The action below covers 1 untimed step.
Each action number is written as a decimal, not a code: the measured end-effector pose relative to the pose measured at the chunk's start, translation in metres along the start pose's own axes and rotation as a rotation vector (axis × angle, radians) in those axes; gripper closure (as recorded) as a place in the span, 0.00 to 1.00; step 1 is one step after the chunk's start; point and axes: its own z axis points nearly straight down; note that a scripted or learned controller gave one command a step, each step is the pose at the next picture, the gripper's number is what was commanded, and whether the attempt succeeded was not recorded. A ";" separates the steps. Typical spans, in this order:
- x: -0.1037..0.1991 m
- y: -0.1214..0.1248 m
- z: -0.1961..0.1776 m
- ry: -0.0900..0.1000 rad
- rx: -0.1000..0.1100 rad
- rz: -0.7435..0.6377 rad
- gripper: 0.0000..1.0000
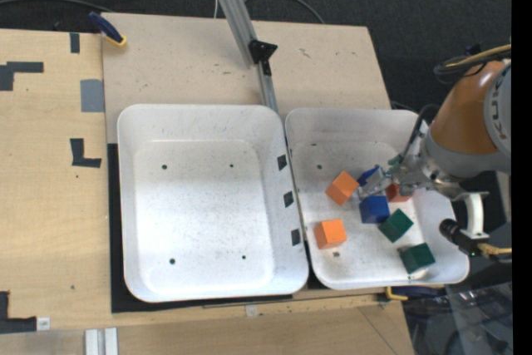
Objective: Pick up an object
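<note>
Camera view: a pale wooden bench point(241, 71) on a dark floor bears two shallow white plastic bins. The left bin point(133, 179) shows a speckled base; the right bin point(332, 129) carries blocks — two orange cubes point(341, 188) point(330, 233) near its middle, a blue cube point(374, 209) and two green cubes point(397, 225) point(416, 257) toward its near right corner. The gripper point(391, 179) hangs just above the blue cube.

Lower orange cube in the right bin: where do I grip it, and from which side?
Probably straight from above, closing across two opposite flat side faces of the lower orange cube. It sits apart from the other blocks on the right bin floor, so every side looks free.
</note>
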 end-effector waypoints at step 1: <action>0.000 0.000 -0.008 0.000 0.002 0.000 1.00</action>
